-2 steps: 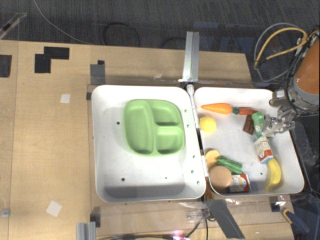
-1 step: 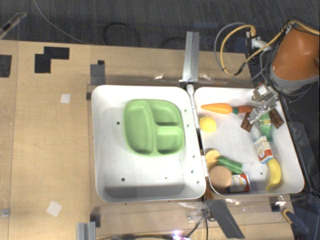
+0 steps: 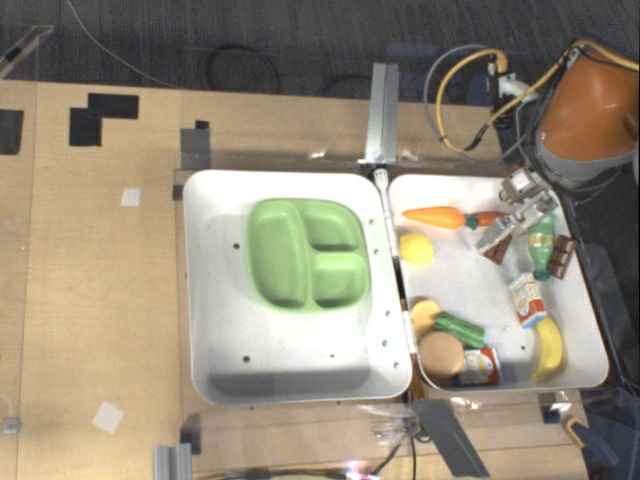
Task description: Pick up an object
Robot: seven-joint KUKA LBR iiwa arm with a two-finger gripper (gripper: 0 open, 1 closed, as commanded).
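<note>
Arm: enters from the right, orange band uppermost, wrist angled down-left over the right bin's [image 3: 590, 368] far corner. Pincer [image 3: 512, 218]: low beside the carrot [image 3: 434, 217] and green bottle [image 3: 541, 245]; finger state cannot be told.

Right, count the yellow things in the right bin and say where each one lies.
2. A lemon lies near the bin's left wall, below the carrot. A banana lies at the lower right corner. More may be hidden under the pile.
</note>
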